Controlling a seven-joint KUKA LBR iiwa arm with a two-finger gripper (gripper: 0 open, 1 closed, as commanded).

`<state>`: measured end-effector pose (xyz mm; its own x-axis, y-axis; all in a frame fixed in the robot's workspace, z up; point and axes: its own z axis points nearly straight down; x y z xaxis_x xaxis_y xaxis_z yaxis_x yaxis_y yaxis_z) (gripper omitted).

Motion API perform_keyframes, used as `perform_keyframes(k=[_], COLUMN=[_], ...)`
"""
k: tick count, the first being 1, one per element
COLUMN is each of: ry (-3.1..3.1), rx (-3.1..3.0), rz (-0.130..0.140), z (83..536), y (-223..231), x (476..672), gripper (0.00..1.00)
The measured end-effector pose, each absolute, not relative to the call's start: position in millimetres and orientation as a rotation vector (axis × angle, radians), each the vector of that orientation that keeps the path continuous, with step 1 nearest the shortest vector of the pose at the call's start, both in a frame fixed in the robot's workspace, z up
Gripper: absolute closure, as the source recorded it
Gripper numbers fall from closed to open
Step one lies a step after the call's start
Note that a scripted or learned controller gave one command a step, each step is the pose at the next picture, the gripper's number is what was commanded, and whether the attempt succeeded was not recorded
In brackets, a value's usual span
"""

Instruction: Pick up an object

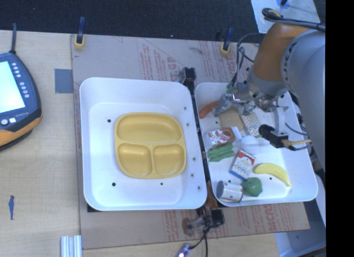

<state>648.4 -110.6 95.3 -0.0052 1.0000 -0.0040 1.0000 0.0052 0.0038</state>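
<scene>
The right bin (303, 194) holds several small items: a yellow banana (272, 172), a green pepper (253, 186), a small can on its side (229, 191), a red, white and blue box (242, 164), a green cucumber (221, 152), a red and white packet (219, 136), a tan cracker (228, 120) and an orange carrot (208, 108). My gripper (235, 102) hangs low over the far end of this bin, just above the cracker and right of the carrot. Nothing can be seen held in it.
The left bin (88, 140) holds a yellow divided plate (149, 144). A teach pendant (14, 98) lies at the bench's left edge. Blue and yellow clamps (80, 35) stand at the far edge of the cardboard. The grey arm (298, 62) covers the right bin's far right corner.
</scene>
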Motion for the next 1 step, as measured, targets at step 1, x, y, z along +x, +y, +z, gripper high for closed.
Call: perform_keyframes(k=[1], ry=[2.222], rx=[2.210], rz=[0.000], z=[95.5], y=[-98.5], x=[616.0], gripper=[0.00])
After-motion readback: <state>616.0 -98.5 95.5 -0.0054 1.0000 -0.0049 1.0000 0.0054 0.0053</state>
